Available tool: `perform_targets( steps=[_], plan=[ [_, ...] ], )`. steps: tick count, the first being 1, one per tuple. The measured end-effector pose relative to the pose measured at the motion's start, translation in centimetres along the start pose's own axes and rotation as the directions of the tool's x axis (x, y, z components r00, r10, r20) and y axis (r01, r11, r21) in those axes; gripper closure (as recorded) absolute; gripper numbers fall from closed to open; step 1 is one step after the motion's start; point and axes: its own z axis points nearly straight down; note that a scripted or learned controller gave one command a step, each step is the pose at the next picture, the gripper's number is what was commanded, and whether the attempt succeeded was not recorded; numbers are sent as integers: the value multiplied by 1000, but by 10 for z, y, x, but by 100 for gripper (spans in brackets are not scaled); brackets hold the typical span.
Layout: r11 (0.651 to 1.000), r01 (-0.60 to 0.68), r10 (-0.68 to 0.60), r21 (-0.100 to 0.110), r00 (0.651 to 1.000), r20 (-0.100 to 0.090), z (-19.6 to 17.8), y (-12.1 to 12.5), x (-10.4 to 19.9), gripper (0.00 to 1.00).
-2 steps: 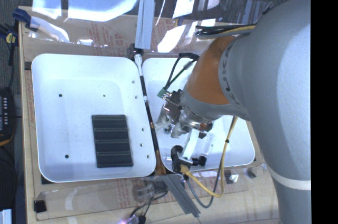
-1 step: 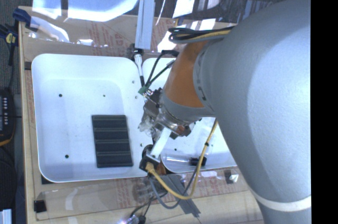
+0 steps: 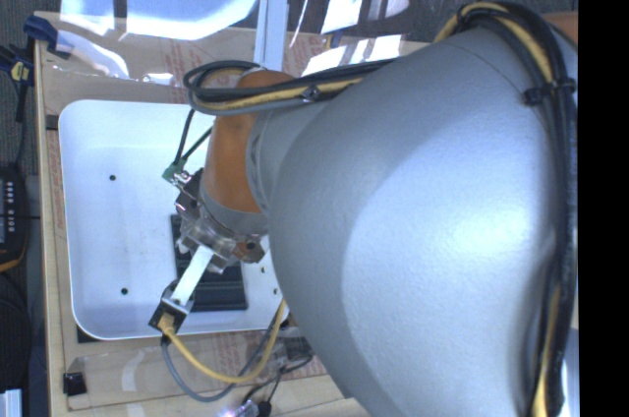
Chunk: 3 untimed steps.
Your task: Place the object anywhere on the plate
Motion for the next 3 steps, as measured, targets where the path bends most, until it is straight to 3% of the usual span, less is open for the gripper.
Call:
perform_targets(
  steps=[1,2,3],
  plan=[
    [1000,-1,1,0,1000,0,0,0,0,0],
    [991,134,-134,-3,991,-3,-101,41,-44,0],
    [998,67,-67,1,998,3,37,-10,10,0]
  ],
)
